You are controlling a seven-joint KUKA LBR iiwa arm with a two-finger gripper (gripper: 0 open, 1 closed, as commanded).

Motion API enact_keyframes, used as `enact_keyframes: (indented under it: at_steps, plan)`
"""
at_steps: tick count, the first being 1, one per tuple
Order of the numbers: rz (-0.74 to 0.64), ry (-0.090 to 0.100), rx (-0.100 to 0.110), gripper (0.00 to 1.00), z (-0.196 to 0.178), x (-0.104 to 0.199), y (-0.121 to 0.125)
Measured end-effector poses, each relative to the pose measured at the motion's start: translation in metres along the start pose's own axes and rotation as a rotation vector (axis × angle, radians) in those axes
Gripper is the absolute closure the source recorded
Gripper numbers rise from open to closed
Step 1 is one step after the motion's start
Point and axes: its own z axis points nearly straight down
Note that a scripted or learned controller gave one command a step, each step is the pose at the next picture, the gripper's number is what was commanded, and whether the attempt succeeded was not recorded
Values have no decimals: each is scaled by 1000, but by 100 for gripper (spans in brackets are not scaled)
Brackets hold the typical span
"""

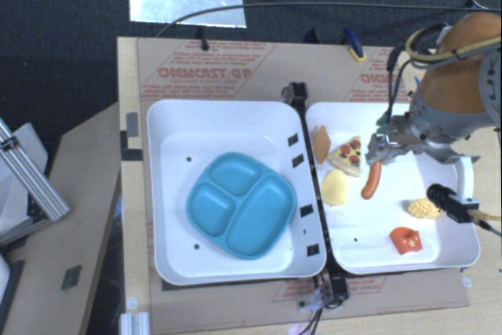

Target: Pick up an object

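While the grey arm (459, 94) with its orange band reaches in from the right, its gripper (381, 148) hangs low over the back half of the right bin (369, 235). The upper end of an orange-red toy sausage (370, 183) lies directly at the tip of the tool. The sausage slants down and slightly left from there toward the middle of the bin. Whether the gripper is clamped on it or merely over it cannot be told from this angle. Just left of the gripper lies a toy pizza slice (347, 156), and beside that, close to the bin's left wall, a brown bread-like piece (321, 143). A pale yellow rounded piece (335, 187) sits just left of the sausage, apart from it. Nearer the front right of the bin are a yellow corn piece (422, 208) and, in front of it, a red piece (405, 241). The left bin (180, 129) holds a blue divided plate (239, 204), lying flat near its middle.
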Motion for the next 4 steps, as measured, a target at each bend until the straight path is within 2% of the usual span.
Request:
enact_keyframes:
  at_steps: [1,4]
  plan:
    - [-1,0,0,100,-40,0,2]
    - [-6,2,2,100,-37,150,61]
